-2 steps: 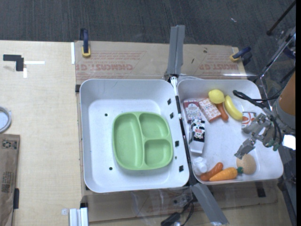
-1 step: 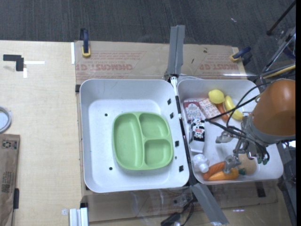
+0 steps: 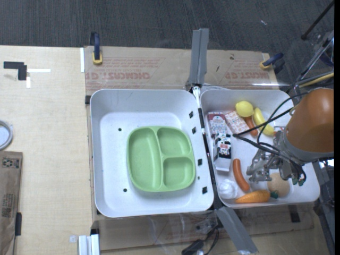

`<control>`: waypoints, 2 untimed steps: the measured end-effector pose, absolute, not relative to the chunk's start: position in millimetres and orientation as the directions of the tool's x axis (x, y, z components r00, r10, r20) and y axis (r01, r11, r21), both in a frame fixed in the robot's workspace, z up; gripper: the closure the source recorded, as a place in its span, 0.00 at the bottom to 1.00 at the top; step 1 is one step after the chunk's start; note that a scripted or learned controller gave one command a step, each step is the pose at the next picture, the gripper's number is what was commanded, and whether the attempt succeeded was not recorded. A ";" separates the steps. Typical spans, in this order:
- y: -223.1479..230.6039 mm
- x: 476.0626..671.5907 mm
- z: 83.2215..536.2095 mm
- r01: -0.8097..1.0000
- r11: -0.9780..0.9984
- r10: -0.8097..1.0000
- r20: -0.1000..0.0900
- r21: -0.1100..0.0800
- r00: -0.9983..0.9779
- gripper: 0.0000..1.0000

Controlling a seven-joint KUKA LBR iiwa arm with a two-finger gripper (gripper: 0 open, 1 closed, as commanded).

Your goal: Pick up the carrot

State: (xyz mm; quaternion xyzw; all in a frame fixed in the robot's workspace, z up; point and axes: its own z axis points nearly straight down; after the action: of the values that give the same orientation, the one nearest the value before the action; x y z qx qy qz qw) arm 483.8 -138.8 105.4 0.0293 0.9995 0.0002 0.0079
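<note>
bins: the left bin (image 3: 106, 142) and the right bin (image 3: 308, 193) look like smooth white plastic with a faint sheen
tray: the green divided tray (image 3: 159, 158) is smooth matt plastic
bench (image 3: 42, 116): pale wood-like board, matt; brown printed cardboard (image 3: 149, 70) lies along its far edge
carrot (image 3: 254, 197): orange, smooth, slightly glossy like plastic
sausage (image 3: 240, 175): glossy reddish plastic look
lemon (image 3: 244, 109): yellow, smooth, light shine
cartons: small printed packets (image 3: 218, 125), paper or card, matt
arm: orange band (image 3: 313, 121) is smooth and glossy
gripper (image 3: 268, 166): grey bare metal look, dull
</note>
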 end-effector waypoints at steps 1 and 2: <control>-63.1 502.0 192.0 0.108 0.994 0.108 -0.004 0.001 -0.994 1.00; -22.8 478.8 209.3 0.234 0.972 0.234 -0.002 0.001 -0.972 1.00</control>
State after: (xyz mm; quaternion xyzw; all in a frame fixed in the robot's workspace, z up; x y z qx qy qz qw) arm 478.8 -22.8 209.3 0.1177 0.9930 0.0002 0.0009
